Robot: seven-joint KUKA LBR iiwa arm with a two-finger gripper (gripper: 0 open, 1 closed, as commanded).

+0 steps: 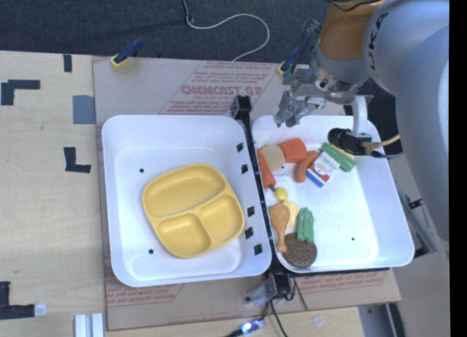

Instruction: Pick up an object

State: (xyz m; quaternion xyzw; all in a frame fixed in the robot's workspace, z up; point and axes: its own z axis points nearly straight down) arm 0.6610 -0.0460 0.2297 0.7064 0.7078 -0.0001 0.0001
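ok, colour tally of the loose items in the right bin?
Orange-red: 3, block, stick, strip
Green: 2, bar, pickle
Tan: 2, disc, drumstick
Yellow: 1, ball
Brown: 1, cookie
White: 1, small box
Total: 10
Pale sliver beside the drumstick is unclear, not counted.

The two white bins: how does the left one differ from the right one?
The left bin holds a single large yellow divided plate; the right bin holds a cluster of small toy foods. The pincer hangs at the right bin's far edge, not the left bin's. Both are shallow, white and rectangular.
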